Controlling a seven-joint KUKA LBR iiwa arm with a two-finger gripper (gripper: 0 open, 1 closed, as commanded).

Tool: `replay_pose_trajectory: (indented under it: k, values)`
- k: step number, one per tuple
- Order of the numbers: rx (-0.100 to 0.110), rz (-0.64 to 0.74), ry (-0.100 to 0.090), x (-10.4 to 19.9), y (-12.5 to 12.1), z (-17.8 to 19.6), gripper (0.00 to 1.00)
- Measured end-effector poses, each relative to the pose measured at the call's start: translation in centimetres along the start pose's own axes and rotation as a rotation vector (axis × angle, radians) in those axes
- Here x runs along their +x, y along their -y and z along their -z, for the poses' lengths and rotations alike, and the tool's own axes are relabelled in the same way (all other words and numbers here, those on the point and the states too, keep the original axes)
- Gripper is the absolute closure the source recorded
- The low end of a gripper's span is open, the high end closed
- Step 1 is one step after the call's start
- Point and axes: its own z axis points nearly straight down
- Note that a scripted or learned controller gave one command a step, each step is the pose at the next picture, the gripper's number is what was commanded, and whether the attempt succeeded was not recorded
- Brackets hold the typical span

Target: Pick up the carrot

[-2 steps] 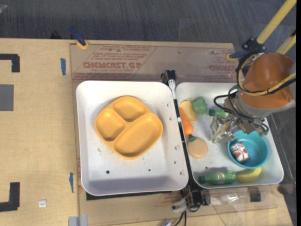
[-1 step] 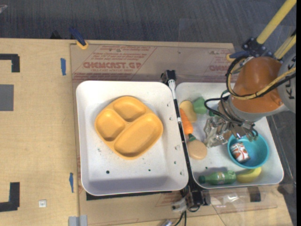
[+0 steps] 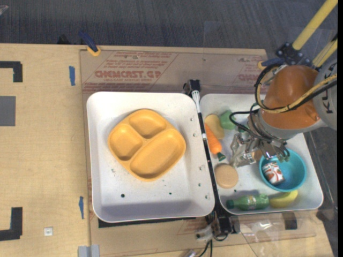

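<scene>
Two shallow white bins sit side by side on a bench. The left bin [image 3: 102, 159] holds a yellow-orange divided plate [image 3: 147, 143] with three compartments. The right bin [image 3: 316, 189] holds the carrot [image 3: 215, 142], lying along the bin's left wall, its length running from upper left to lower right. Above the carrot lies a pale beige item [image 3: 213, 123]; below it rests a round tan disc [image 3: 226, 176]. A green bottle [image 3: 247, 201] and a banana [image 3: 284, 198] lie along the near wall, and a blue bowl [image 3: 284, 170] contains a red-and-white object [image 3: 274, 172]. The gripper [image 3: 244, 153] hangs over the bin's middle, just right of the carrot; its finger spacing cannot be told, and nothing is seen between the fingers.
</scene>
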Motion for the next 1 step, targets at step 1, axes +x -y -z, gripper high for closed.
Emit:
replay_pose_trajectory:
  k: [1]
  values:
    - [-0.003, 0.001, -0.002, 0.07, -0.18, -0.13, 0.00]
